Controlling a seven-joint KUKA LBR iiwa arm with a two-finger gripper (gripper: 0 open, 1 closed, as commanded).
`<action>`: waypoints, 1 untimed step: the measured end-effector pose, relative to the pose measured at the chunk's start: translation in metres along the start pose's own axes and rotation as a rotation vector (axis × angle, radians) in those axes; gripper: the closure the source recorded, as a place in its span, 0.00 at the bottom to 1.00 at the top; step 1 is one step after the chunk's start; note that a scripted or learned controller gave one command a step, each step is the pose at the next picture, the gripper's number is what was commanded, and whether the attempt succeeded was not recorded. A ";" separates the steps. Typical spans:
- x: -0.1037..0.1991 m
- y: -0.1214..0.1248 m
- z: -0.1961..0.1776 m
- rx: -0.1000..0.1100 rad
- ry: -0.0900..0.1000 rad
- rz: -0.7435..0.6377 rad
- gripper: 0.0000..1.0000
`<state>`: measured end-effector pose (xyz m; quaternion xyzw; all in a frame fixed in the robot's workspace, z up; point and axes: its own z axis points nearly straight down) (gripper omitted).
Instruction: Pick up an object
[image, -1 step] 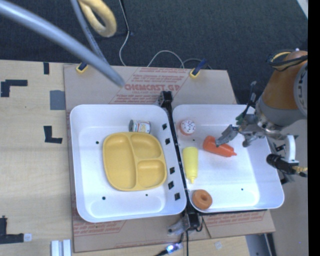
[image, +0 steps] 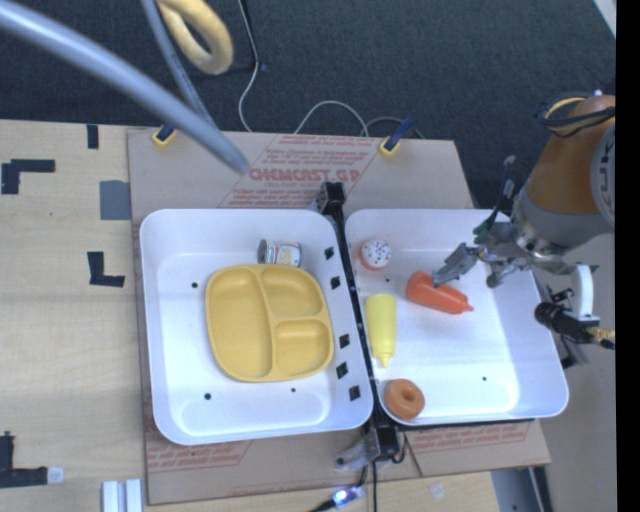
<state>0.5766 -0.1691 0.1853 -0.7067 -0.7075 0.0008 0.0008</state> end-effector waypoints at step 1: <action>0.002 0.003 0.044 0.003 0.000 0.000 0.00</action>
